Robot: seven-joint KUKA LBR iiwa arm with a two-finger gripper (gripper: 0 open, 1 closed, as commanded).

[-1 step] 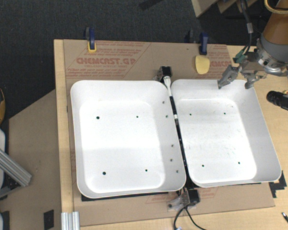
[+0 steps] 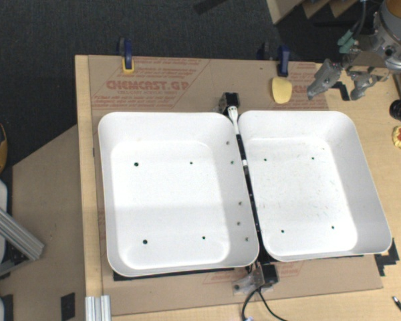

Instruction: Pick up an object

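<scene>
Sitting nearest: left bin (image 2: 113,199), right bin (image 2: 367,206) beside it. Hovering at top right past the bins, gripper (image 2: 339,85) spread open, gripping nothing. Lying on surface (image 2: 187,79) nearby, yellow object (image 2: 281,89). Pick not yet begun.

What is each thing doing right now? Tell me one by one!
gripper: fingers open, holding nothing, hanging above the board past the right bin's far edge.
yellow thing: lying on the board, outside the bins, apart from the gripper.
left bin: sitting flat, right way up.
right bin: sitting flat, touching the left bin.
blue clamps: clipped on the board's far edge.
</scene>
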